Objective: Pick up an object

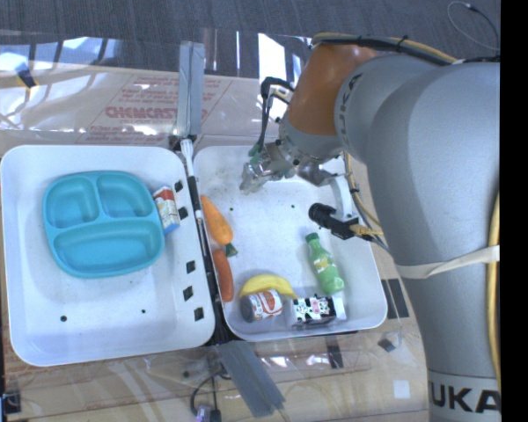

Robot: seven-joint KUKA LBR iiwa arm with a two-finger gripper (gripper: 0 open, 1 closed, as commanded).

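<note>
We see the gripper [257, 172] over the right bin [277, 227], far end — can't tell its state. Nearest pickable obj, a carrot [216, 221], lies by the bin's left wall — untouched.

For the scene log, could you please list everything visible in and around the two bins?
left bin: 1, white, left half of bench
right bin: 1, white, right of the left bin
divided plate: 1, light blue, left bin, upper left
small can: 1, red and white, left bin, beside the plate's right edge
carrots: 2, orange, right bin, along its left wall
banana: 1, yellow, right bin, near front
can: 1, red and white, right bin, front, under the banana
carton: 1, black and white, right bin, front right
bottle: 1, green, right bin, right side
arm: 1, grey with orange band, reaching from right
end effector: 1, metallic, over right bin's back
</note>
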